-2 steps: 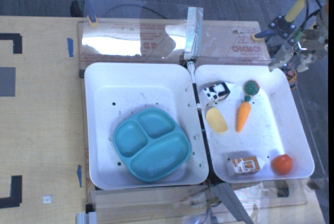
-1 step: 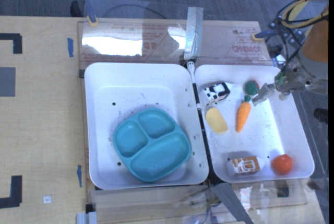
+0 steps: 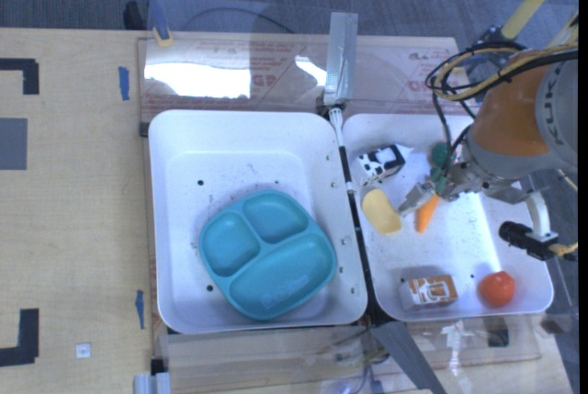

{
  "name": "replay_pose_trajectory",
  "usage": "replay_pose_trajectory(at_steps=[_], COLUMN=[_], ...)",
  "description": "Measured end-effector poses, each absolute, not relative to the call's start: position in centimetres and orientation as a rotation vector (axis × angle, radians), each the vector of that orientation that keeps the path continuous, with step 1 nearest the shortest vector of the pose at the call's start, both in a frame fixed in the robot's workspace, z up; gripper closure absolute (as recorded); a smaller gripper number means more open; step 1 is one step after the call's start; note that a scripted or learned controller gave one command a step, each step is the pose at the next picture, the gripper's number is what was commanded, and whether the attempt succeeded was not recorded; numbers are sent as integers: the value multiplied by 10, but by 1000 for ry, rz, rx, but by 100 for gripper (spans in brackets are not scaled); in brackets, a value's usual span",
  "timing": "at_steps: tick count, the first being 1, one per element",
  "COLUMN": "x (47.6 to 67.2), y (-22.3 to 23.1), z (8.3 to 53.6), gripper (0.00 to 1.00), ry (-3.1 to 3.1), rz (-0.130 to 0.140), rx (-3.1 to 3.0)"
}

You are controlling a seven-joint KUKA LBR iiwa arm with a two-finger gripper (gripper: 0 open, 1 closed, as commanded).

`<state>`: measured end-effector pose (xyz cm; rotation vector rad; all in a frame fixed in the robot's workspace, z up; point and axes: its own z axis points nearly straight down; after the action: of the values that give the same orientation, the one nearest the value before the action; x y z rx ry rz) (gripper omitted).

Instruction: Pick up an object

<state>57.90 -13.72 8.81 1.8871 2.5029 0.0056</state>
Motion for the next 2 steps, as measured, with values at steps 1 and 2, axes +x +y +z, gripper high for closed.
replay_pose_trajectory(at_steps=[1,2], x=[580,618], y=[-138,-82], z=[100,189], gripper=[100,100], ry=[2497,2549], rz=[10,10], rx=[1886,1821])
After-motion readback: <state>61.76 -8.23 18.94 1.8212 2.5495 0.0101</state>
